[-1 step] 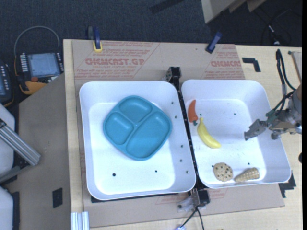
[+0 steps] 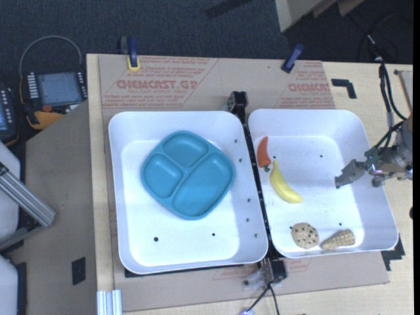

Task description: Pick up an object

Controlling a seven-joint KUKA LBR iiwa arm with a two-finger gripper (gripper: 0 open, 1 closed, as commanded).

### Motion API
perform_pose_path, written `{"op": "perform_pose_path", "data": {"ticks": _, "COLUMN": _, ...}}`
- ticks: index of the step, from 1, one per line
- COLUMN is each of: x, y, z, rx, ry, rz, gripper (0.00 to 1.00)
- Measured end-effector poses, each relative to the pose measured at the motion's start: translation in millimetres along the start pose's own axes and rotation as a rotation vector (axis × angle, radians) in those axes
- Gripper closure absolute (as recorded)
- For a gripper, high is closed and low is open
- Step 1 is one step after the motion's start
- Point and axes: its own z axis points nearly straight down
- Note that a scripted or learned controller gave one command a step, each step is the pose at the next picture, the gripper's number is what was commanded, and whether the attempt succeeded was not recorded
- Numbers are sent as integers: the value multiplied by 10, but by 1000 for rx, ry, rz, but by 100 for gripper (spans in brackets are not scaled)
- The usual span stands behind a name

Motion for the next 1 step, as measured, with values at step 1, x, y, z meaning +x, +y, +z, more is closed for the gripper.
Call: {"op": "perform_pose_path", "data": {"ticks": 1, "x": 44, "y": 25, "z": 600, "rx": 4, "ry": 2, "rz": 0, "gripper": 0}}
